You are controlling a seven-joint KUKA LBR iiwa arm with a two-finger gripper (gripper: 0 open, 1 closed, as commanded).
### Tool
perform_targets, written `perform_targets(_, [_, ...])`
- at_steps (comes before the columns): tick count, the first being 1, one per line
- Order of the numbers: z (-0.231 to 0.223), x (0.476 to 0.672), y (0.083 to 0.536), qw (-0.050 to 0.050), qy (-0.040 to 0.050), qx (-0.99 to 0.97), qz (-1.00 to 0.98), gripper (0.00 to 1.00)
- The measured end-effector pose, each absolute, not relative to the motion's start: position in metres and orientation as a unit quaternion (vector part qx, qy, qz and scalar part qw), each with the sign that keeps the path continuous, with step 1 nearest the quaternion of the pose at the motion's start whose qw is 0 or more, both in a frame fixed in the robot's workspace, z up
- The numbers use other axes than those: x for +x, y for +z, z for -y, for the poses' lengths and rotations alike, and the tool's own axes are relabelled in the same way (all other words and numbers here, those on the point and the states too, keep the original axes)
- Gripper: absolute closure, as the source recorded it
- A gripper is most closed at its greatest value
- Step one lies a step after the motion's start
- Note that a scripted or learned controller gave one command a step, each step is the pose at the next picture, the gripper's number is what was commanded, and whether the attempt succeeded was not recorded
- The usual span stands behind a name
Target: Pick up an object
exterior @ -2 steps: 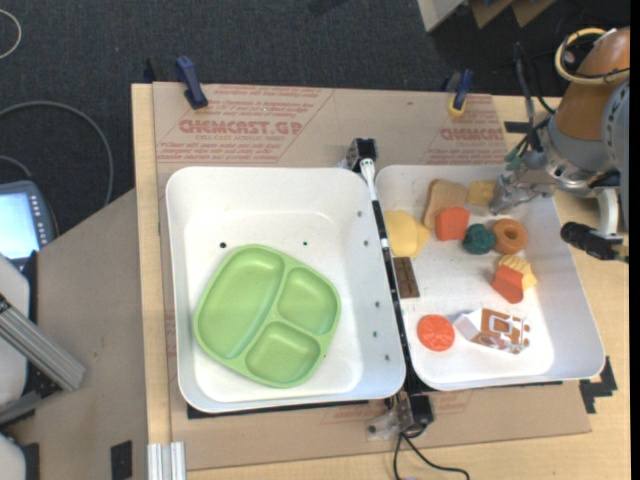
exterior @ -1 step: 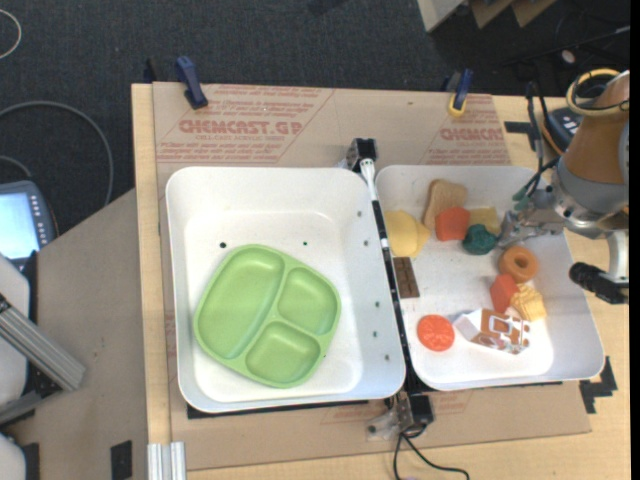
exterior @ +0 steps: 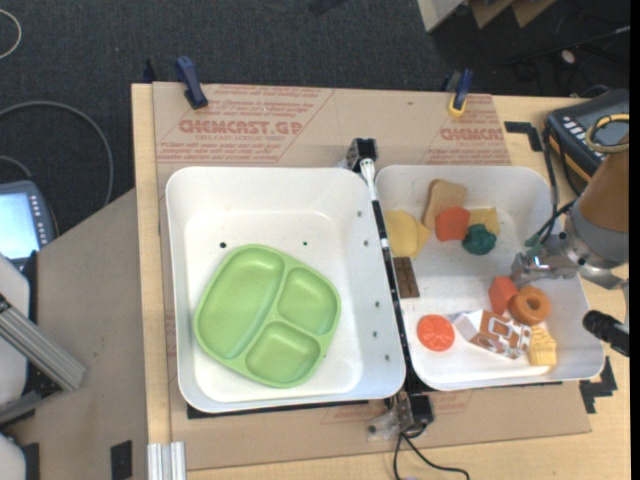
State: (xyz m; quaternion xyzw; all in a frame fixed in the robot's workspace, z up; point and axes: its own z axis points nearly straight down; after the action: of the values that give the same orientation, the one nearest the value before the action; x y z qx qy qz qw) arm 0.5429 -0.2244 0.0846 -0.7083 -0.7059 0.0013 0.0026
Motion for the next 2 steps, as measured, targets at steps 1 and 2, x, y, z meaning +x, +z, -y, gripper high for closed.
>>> perform_targets(1, [0.2237,0.5262,0.0906,0.001,0.0005,-0.708,0.707,1.0])
perform_targets(2, [0.2235,0.5228,0.0846,0.001,0.0003,-0.707,0.707,1.0])
